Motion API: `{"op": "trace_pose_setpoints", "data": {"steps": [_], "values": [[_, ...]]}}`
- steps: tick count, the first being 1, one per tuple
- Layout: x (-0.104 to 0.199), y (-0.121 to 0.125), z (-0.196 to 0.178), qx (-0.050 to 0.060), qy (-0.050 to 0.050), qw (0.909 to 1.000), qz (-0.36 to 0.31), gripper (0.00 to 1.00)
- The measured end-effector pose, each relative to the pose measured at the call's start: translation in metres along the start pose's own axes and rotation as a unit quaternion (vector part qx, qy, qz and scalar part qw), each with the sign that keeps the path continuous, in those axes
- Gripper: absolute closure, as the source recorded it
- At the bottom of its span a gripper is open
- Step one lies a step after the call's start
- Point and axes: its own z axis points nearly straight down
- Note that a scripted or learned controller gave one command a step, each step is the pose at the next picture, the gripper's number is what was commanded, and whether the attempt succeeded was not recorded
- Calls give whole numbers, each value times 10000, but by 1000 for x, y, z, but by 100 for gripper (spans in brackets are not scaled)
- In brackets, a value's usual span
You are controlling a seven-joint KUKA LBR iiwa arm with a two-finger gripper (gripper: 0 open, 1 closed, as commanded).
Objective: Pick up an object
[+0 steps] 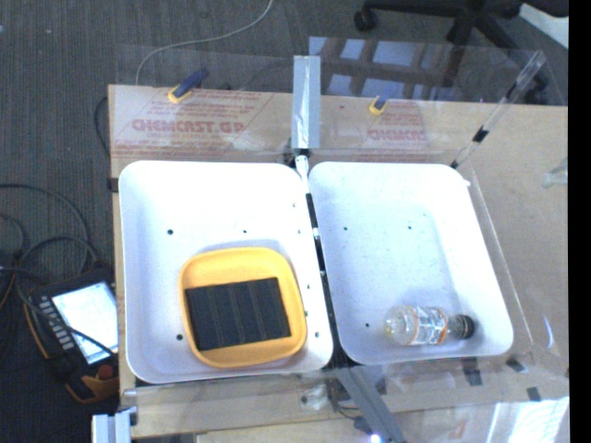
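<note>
Bottle (pixel 427 326) in white bin (pixel 397 229), bench (pixel 531 183) (wooden), grey carpet (pixel 55 63)

The arm's colours, shapes, cables and markings cannot be told from this view.

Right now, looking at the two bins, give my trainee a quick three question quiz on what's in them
1. True or false: the clear plastic bottle stands upright in the middle of the right bin.
2. Which thing lies in the left bin? A) a yellow tray with a dark ribbed insert B) a red mug C) a pair of scissors
3. Fill in: the bottle's dark cap points toward the view's ______.

Key
1. False. It lies on its side near the bin's front edge.
2. A. It sits toward the front of that bin.
3. Right.
</note>
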Motion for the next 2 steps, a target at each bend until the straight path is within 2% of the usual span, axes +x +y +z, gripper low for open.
{"op": "trace_pose_setpoints", "data": {"steps": [1, 2], "values": [[-4, 8, -9, 2, -3, 9936, 1126, 0], [-2, 10, -15, 0, -54, 9937, 1124, 100]]}}
